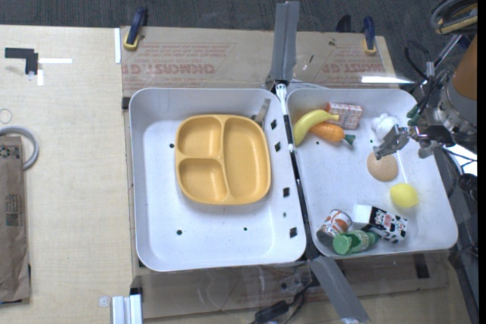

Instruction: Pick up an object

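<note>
My gripper (408, 146) hangs over the right side of the right bin (342, 178), its two fingers spread apart with nothing between them. Its left finger (389, 143) is just above a tan round object (383, 168). A yellow lemon (404, 196) lies a little below and to the right of that. A white crumpled item (383, 123) sits just up-left of the gripper. Farther left in the bin lie a banana (308, 124), a carrot (328, 133) and a small pink box (345, 114).
At the right bin's front edge lie a small can (334, 223), a green bottle (353, 241) and a black-and-white carton (383, 221). The left bin (152, 201) holds a yellow divided plate (224, 159). Cables and the arm's body crowd the far right.
</note>
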You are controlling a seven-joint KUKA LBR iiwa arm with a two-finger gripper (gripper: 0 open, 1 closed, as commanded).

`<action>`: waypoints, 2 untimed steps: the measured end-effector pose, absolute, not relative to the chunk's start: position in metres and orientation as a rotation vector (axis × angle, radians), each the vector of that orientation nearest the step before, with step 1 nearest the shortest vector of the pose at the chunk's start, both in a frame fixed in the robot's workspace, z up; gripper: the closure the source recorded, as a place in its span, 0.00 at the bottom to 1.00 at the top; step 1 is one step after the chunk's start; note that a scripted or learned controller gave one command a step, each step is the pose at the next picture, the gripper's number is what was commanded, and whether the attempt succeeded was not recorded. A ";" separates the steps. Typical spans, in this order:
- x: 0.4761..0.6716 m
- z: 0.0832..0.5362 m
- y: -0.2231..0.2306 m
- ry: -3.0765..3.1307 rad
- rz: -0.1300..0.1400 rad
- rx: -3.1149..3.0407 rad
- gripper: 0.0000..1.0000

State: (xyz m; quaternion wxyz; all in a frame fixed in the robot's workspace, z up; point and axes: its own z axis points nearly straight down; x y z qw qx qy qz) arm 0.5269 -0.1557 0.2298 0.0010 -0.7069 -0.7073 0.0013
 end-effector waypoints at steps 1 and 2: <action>0.543 0.092 -0.198 -2.226 0.001 -2.218 0.00; 0.543 0.100 -0.200 -2.221 0.002 -2.223 1.00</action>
